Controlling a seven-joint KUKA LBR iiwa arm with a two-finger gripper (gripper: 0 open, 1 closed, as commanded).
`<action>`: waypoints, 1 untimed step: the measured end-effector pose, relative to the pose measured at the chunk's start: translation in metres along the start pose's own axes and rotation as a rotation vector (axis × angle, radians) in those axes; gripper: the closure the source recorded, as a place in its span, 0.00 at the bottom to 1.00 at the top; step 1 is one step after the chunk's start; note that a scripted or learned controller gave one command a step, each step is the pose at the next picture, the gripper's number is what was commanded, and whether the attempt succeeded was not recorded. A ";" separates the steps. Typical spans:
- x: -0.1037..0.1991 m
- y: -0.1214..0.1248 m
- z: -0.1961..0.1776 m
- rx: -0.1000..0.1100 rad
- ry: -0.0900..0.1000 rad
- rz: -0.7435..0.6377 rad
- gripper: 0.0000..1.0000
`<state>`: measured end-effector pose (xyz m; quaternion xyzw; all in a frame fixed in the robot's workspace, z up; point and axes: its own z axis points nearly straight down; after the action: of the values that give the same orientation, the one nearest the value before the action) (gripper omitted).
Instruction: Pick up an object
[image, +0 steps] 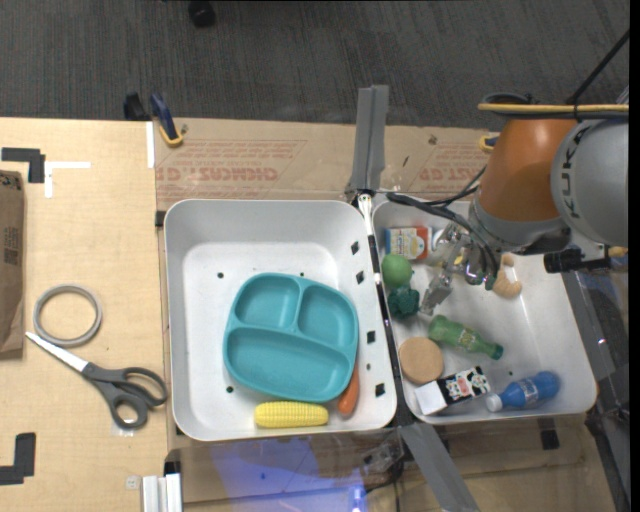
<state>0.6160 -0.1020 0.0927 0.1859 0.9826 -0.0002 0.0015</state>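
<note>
one green bottle (466, 337), lying flat

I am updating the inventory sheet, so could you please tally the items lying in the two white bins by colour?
Teal: 1, divided plastic tray
Yellow: 1, corn cob
Orange: 1, carrot
Green: 3, round fruit, dark leafy toy, bottle
Blue: 1, bottle
Tan: 2, round disc, small piece
White cartons: 2
Total: 11

Looks like a robotics lab bench setup

Two white bins (180, 300) taped onto cardboard (260, 160), toy food inside, KUKA arm (560, 180) at 3 o'clock, scissors (105, 378) and tape roll (67, 314) at 9 o'clock.
</note>
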 end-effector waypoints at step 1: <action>0.039 -0.045 0.000 0.000 0.001 0.032 0.00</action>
<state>0.5634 -0.1301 0.0925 0.2017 0.9794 -0.0002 0.0011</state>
